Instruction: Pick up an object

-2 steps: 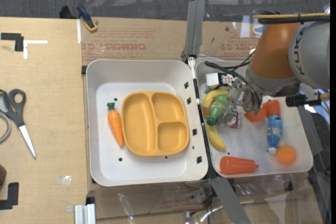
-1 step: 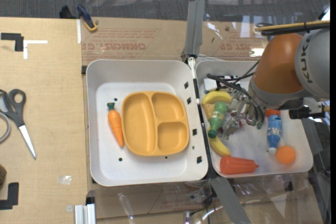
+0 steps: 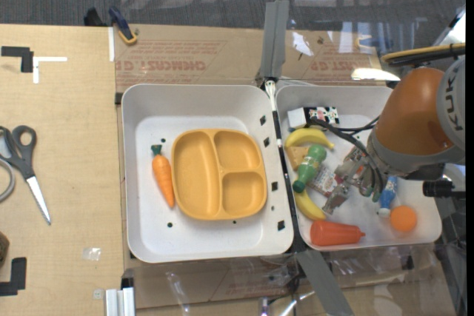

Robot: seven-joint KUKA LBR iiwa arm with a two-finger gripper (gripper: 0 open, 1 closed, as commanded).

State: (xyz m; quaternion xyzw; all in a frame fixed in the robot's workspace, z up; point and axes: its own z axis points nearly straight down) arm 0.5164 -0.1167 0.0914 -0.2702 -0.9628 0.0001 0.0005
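My gripper (image 3: 342,187) reaches down into the right bin (image 3: 355,101), low over a cluster of items near its middle. Just left of it a green bottle (image 3: 309,167) lies on a clear packet with red print (image 3: 323,177). One yellow banana (image 3: 308,137) curves above the bottle, and a second banana (image 3: 309,207) lies below it. A red-orange cone-shaped toy (image 3: 335,234) lies along the bin's front edge. An orange ball (image 3: 404,219) sits at the front right, beside a blue and white tube (image 3: 386,195). The arm's orange wrist band (image 3: 416,111) hides the bin's right part.
The left bin (image 3: 141,174) holds a yellow divided plate (image 3: 219,174) and a toy carrot (image 3: 163,175) at the plate's left. A small black and white box (image 3: 321,115) lies at the right bin's back. Scissors (image 3: 28,168) lie on the bench at far left.
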